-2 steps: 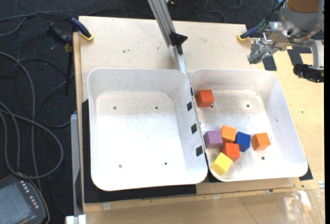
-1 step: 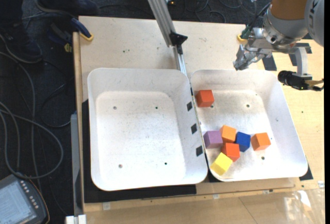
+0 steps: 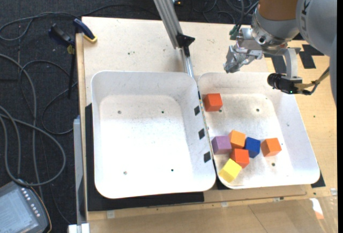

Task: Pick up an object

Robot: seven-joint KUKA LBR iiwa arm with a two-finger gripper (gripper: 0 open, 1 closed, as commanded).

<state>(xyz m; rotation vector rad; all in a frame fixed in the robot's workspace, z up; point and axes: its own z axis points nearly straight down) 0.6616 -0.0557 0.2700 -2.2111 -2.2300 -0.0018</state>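
1. Grey KUKA arm with orange band, jaws point(image 3: 233, 66) hanging above the far rim of the right shallow white plastic bin point(image 3: 300, 135); nothing seen between the fingers, how far open cannot tell, too small and dark
2. Lone orange foam cube point(image 3: 214, 102) lies nearest, just below and slightly left of the jaws, on the bin floor, apart from the others
3. Well below the jaws, toward the near rim: cluster of purple cube point(image 3: 221, 144), orange cube point(image 3: 237, 138), blue cube point(image 3: 252, 146), red-orange cube point(image 3: 240, 157), yellow cube point(image 3: 230, 170), touching or nearly; one more orange cube point(image 3: 271, 146) just right of the blue one
4. Left shallow white plastic bin point(image 3: 107, 119) far left of the jaws, on the light desk point(image 3: 134, 44)
5. Progress: pick not yet done, no cube lifted; left to do: descend, close on a cube, raise it. Judged early stage
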